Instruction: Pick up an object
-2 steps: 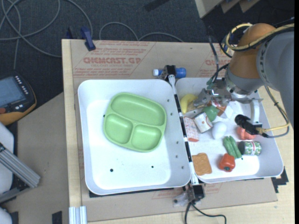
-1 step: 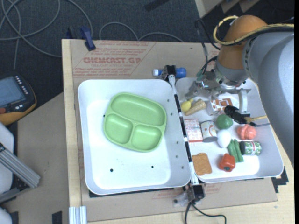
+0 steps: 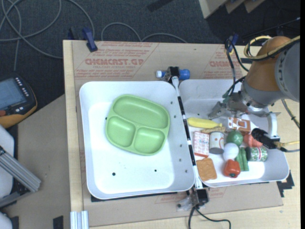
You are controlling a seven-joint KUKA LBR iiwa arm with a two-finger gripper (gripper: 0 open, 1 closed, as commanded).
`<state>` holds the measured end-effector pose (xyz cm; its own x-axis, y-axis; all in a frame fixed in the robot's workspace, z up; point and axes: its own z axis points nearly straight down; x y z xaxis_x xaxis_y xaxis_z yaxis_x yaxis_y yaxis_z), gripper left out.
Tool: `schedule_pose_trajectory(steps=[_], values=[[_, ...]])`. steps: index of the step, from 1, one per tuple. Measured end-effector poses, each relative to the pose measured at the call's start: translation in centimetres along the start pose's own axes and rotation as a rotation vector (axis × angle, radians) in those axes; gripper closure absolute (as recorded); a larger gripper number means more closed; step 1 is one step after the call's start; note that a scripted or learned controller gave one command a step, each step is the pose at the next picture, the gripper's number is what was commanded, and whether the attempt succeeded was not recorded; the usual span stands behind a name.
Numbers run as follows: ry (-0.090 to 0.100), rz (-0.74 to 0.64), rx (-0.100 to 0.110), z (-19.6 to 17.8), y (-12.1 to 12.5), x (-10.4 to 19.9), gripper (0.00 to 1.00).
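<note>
Hovering over the right bin, nothing lifted.
My jaws' state: cannot tell; banana and other items remain unpicked.

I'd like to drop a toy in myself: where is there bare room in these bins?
The left bin has bare floor in front of the green divided plate and along its left wall. The right bin is bare only at its far corner; toys crowd together beneath the gripper.

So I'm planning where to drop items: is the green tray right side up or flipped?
Right side up: the green tray in the left bin shows its three hollow compartments facing the camera.
</note>
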<state>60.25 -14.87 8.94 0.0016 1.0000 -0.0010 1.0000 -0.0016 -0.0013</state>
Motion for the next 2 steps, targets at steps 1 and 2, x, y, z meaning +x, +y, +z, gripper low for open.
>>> schedule_pose_trajectory(steps=[1, 2], values=[[0.0, 0.0, -0.001, 0.5, -5.2, -5.7, 0.0], [-0.002, -0.001, -0.011, -0.8, -4.9, -5.7, 1.0]])
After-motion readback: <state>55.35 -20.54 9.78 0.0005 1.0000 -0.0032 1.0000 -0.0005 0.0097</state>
